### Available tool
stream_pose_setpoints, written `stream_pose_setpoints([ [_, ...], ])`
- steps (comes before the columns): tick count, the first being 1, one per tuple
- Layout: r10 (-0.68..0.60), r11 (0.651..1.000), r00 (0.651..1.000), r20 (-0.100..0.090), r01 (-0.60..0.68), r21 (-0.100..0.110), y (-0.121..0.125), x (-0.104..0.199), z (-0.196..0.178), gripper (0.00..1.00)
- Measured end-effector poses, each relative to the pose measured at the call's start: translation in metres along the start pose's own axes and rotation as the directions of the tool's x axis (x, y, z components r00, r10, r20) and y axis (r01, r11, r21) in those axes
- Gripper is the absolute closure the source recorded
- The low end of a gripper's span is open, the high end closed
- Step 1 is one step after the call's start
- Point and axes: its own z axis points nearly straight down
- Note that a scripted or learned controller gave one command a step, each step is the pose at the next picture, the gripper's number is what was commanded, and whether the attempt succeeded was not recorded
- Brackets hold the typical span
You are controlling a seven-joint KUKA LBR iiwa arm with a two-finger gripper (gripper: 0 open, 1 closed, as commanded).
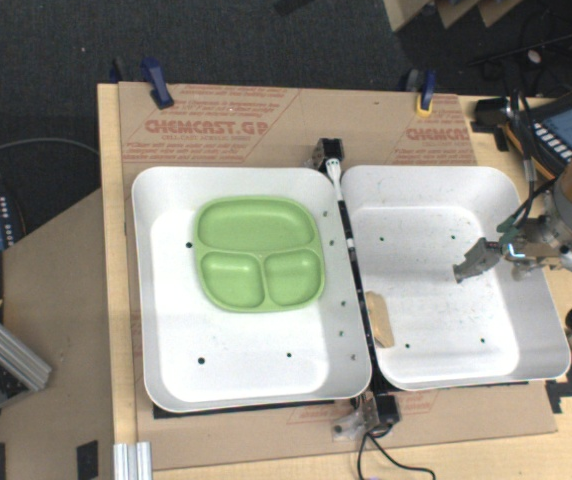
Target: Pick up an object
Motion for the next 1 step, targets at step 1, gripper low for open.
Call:
stream_pose_setpoints([
  [1,-0.014,1.000,1.000,-0.004,0.014,-0.005,-0.0154,0.1192,-0.0537,0.00],
])
